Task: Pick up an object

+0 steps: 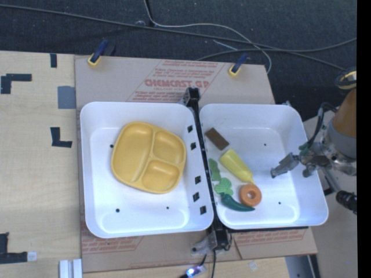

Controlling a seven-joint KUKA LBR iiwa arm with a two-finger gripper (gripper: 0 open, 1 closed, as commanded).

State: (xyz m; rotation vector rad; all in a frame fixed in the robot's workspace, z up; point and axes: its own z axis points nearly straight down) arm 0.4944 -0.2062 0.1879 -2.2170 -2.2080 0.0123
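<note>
We see the gripper (288,165) low over the right bin (278,119), near its right wall; we cannot tell its state. The orange ring (250,194) lies to its left, apart, beside a yellow piece (235,164), green pieces (223,185) and a brown block (217,138). A yellow tray (149,156) sits in the left bin (98,172).

A small brown block (216,138) lies flat in the right bin (290,120), near its left wall toward the far edge. Just nearer, a yellow-green oblong piece (235,164) lies slanted. An orange ring (250,195) lies flat near the front edge, touching a dark green curved piece (235,202). A light green leafy piece (219,181) rests against the left wall. The yellow divided plate (148,157) lies flat in the middle of the left bin (93,155).
</note>
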